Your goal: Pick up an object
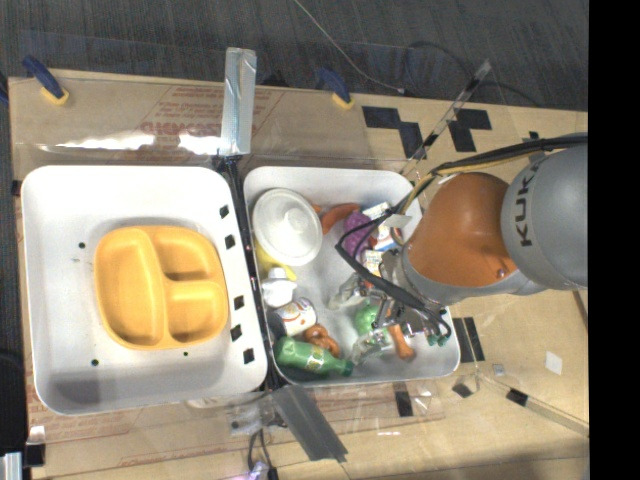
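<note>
The right bin [330,180] holds a heap of small objects. A white round bowl [287,224] lies at its back left, and a purple item [357,232] and an orange piece [338,214] lie beside it. A green bottle [312,358] lies along the front wall, next to a small white and orange toy [294,316]. My gripper [374,318] is low in the bin's front right part, right over a small green object [366,319] and an orange piece [401,342]. The arm's orange band [458,236] hides the right side of the bin.
The left bin [50,268] holds a yellow divided plate [160,286]. A black divider strip [243,268] runs between the bins. Cables [440,138] run from the arm over the back right of the cardboard-covered bench.
</note>
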